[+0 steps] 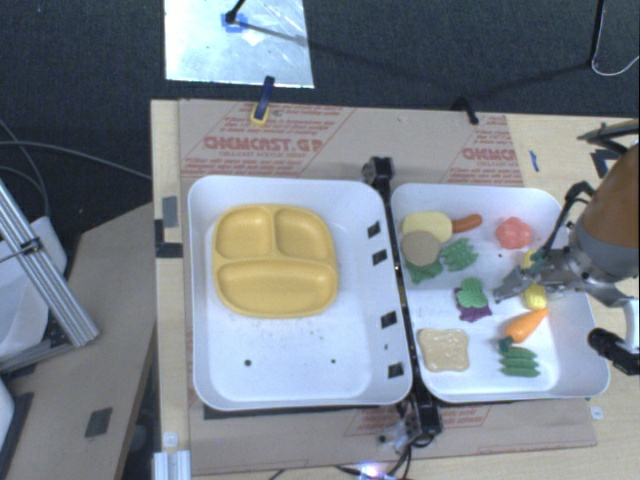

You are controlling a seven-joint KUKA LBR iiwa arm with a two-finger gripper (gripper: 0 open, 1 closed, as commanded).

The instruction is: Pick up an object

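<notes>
The grey arm's pincer (527, 286) sits low over the right-hand white bin (575, 368), near its right edge. A small yellow toy piece (536, 297) lies right at its tips, an orange plastic carrot (524, 325) just beneath. Whether the pincer is open or gripping, I cannot tell. A yellow divided plate (275, 260) rests in the left-hand white bin (300, 368).
</notes>
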